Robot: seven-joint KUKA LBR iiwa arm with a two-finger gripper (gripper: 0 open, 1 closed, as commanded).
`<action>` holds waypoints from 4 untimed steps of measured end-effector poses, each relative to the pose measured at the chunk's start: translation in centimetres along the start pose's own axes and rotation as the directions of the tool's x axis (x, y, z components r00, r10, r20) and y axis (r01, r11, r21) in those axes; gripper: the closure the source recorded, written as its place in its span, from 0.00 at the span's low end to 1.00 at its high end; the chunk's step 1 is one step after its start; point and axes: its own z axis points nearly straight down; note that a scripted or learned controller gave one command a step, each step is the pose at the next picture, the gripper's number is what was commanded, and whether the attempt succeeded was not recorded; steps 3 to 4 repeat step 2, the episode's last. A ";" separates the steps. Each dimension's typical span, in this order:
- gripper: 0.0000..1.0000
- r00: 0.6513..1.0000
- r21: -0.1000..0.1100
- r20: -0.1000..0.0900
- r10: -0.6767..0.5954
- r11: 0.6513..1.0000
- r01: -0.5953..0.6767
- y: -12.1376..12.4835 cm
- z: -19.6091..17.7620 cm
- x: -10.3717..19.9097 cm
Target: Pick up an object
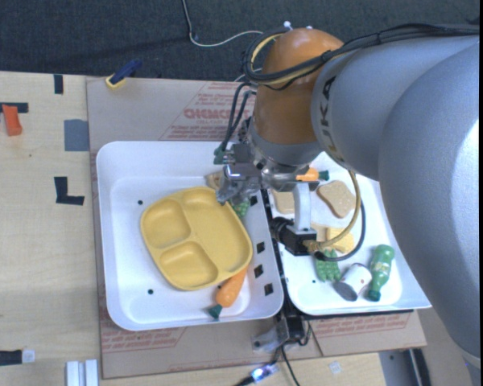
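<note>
Your gripper [240, 185] hangs over the left bin [113, 215], beside the yellow plate [195, 237] and a small green object [241, 209]. I cannot tell its state. Descending here, you risk striking the plate's rim.

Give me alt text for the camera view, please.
A grey and orange arm reaches from the right, its gripper low over the left bin, which holds a yellow tray and a carrot. The right bin holds mixed toy food.
</note>
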 end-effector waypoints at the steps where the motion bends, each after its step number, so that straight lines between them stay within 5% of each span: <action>1: 1.00 1.000 0.000 0.002 0.006 1.000 -0.006 0.4 -0.3 -0.9; 4: 1.00 1.000 0.002 0.004 0.006 1.000 -0.006 0.5 1.5 -0.4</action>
